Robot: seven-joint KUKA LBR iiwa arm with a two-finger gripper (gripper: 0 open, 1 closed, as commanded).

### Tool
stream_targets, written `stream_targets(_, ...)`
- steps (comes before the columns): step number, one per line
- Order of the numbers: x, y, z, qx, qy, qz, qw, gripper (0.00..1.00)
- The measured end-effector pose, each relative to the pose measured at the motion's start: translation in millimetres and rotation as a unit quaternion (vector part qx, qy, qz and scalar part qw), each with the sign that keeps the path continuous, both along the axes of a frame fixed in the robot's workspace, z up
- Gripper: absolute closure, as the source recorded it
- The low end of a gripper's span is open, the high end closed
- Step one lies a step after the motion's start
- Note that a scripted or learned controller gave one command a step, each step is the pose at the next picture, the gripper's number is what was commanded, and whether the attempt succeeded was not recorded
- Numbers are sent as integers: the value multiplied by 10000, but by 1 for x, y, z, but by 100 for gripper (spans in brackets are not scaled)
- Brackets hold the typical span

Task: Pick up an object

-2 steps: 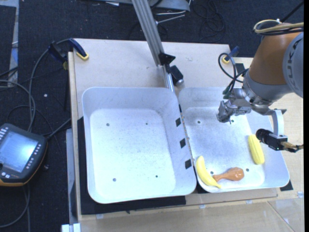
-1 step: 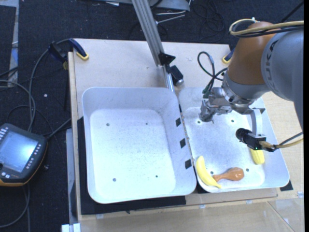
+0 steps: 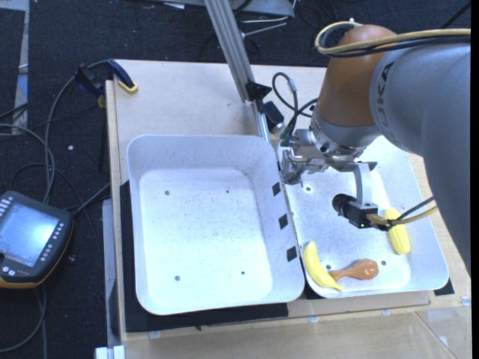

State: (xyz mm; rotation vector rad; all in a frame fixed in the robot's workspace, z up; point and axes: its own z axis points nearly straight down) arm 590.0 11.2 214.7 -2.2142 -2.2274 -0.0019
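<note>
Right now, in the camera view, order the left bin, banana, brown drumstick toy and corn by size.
1. left bin
2. banana and brown drumstick toy: too alike to rank
3. corn, slightly smaller

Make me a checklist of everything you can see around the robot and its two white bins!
Surface: wooden bench bearing a left bin and a right bin, side by side.
Job's things: in the right bin, a yellow banana, a brown drumstick toy beside it, and a yellow corn-like piece.
Clutter: a clamp at the bench's back left corner.
Grippers: gripper at the right bin's left wall, apart from the three toys.
Cables: black cables on the floor left of the bench.
Surroundings: control pendant on the dark floor; metal rail slanting behind the bins.
</note>
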Motion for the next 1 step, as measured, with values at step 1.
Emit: stream_targets(1,7,50,19,-1,-4,-5,10000,100)
